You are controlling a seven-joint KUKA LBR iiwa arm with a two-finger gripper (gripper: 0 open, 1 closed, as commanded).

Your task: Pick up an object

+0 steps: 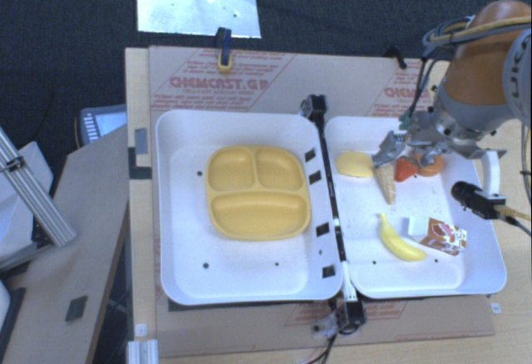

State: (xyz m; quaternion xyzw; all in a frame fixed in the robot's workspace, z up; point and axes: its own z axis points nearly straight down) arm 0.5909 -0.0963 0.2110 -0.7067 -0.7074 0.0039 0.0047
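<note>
Right bin (478,275) on worktop: end effector (407,156), aperture indeterminate, sits over the orange-red toy (405,170); descend squarely, avoiding the adjacent cone (386,183).

Glossy yellow plastic tray (257,203)

arm (486,63): rounded grey housing, glossy orange band on top near the wrist. dark cables loop along the upper left side of it. gripper (397,153): bare grey metal, angular fingers. black cylindrical part sticks out below the wrist on a white bracket.
</note>
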